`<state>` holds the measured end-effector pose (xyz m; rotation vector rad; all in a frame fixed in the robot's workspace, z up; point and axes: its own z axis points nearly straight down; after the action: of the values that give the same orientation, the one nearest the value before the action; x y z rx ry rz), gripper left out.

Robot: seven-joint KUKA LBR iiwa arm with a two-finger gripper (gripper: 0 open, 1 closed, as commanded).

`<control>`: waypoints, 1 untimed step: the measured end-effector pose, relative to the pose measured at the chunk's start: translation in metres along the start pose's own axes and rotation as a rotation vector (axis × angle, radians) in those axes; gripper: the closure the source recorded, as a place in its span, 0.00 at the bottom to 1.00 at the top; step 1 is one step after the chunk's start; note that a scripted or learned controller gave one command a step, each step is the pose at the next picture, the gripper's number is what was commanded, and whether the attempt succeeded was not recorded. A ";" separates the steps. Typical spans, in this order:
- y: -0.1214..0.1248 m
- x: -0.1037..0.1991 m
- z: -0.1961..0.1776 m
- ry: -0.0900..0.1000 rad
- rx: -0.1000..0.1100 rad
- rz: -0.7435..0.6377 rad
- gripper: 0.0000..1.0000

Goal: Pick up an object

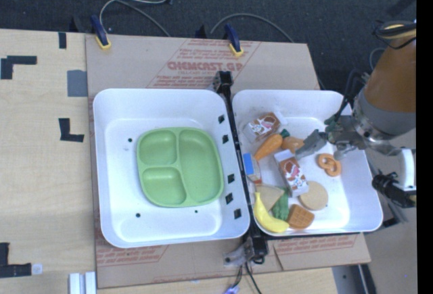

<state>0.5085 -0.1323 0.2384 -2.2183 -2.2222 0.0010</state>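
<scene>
Cardboard-covered tabletop (203, 59) with two white bins; arm reaching over the right one.

A green divided plate (180, 166) is seen in the left bin (111, 171), while toy food is crowded in the right bin (352, 208). The gripper (316, 142) is held low over that bin's far middle; whether its jaws are apart cannot be told. An orange carrot (269, 145) lies just left of it, long axis slanting from far right to near left, beside a pretzel (329, 164) just to the near right. The carrot is judged the likeliest target, needing a short leftward shift.
</scene>
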 end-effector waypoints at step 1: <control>0.015 0.032 0.144 -0.001 -0.001 0.001 0.00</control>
<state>0.5230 -0.1006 0.0940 -2.2204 -2.2211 0.0010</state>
